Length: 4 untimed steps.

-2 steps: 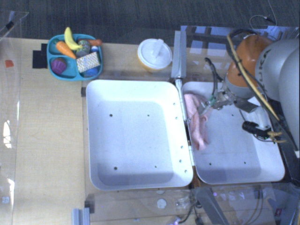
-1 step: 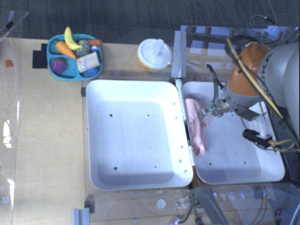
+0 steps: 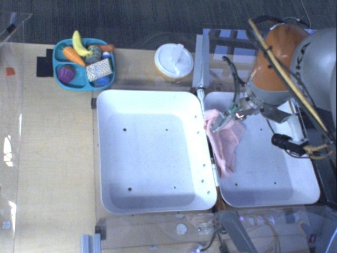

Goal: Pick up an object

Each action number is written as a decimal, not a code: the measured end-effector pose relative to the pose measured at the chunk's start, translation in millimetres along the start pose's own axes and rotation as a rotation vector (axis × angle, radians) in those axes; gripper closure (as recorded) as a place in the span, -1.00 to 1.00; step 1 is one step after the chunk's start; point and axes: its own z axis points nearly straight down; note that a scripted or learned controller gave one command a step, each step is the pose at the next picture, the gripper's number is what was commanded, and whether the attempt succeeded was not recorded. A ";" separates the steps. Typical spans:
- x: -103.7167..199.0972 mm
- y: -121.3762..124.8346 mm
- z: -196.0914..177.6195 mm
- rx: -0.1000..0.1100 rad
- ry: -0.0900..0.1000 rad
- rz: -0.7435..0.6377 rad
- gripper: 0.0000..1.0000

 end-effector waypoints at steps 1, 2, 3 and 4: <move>-18.4 -43.2 1.6 0.004 0.001 0.198 -1.00; -17.9 -41.5 -5.4 0.007 0.003 0.194 1.00; -17.9 -41.5 -5.4 0.007 0.002 0.194 -1.00; -37.0 -62.1 88.6 -0.004 -0.001 0.247 -1.00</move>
